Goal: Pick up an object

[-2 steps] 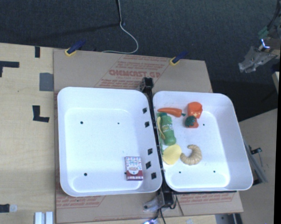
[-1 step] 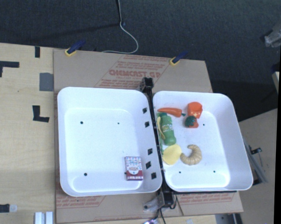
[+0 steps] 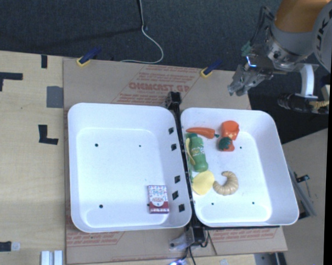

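Hovering above the surface past the right bin's far edge, the hand grips nothing; whether it is released or clenched I cannot tell. Carrot, tomato, green packet, lemon and croissant lie along that bin's left side. A small box sits near the left bin's near-right corner.

Left bin: small carton near front right corner. Right bin: toy foods clustered along left side.
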You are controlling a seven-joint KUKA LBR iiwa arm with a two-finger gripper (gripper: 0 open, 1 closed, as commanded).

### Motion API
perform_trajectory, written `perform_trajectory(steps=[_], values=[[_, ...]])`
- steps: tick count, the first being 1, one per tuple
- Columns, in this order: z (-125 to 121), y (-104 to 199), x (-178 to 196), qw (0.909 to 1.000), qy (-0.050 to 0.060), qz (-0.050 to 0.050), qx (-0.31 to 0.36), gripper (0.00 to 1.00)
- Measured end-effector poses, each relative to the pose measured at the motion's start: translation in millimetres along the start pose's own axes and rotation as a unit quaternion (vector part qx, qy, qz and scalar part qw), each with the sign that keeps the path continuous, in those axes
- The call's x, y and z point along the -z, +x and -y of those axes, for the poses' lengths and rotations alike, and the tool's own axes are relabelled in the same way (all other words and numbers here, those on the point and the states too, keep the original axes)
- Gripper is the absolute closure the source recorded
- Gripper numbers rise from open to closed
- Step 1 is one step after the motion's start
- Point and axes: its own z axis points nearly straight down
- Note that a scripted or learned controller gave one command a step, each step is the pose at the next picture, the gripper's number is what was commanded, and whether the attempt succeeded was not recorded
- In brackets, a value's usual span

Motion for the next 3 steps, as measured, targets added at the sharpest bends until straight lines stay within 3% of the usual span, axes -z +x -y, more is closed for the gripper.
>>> perform_trajectory(steps=[1,2,3], values=[[5,-59,-5,0.9999,-0.007,0.005,-0.008,1.00],[38,-140,17,0.9999,-0.009,0.006,-0.010,1.00],[0,-133,94,0.9999,-0.013,0.006,-0.005,1.00]])
